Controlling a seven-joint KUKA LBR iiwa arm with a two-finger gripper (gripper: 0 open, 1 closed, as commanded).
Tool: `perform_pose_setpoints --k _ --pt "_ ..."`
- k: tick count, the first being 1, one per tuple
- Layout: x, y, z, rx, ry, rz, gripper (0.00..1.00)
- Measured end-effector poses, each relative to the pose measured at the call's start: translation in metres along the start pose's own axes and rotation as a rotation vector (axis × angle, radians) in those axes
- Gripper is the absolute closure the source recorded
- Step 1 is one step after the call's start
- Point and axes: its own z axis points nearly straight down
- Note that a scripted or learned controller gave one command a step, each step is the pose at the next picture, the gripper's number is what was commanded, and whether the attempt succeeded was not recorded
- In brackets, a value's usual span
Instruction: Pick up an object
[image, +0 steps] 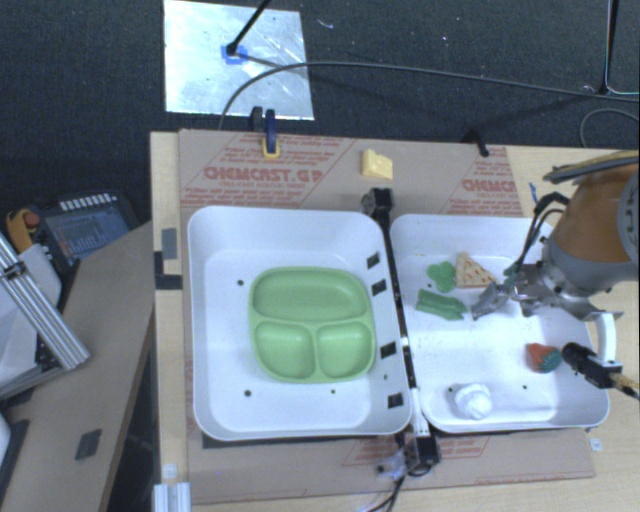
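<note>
We see the gripper (497, 297) low over the right bin (575, 405), just beside the green pieces (440, 304) and tan wedge (471, 270). We cannot tell the claw's state. A green tray (307, 322) sits in the left bin (225, 245).

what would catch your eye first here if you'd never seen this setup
The pale green divided plate comes first, sitting alone in the middle of the left bin. Next is the grey and orange arm reaching in from the right, its pincer low over the right bin beside a green piece and a tan wedge. A small red object and a white one lie nearer the front of that bin.
</note>
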Motion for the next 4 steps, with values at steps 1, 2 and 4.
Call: perform_pose_setpoints --k 1,2,4 --pt "0.000 0.000 0.029 -0.002 -0.001 0.000 0.00" --pt "0.000 0.002 0.017 -0.006 -0.002 0.000 1.00" --pt "-0.003 0.011 -0.109 -0.012 -0.004 -0.003 1.00"
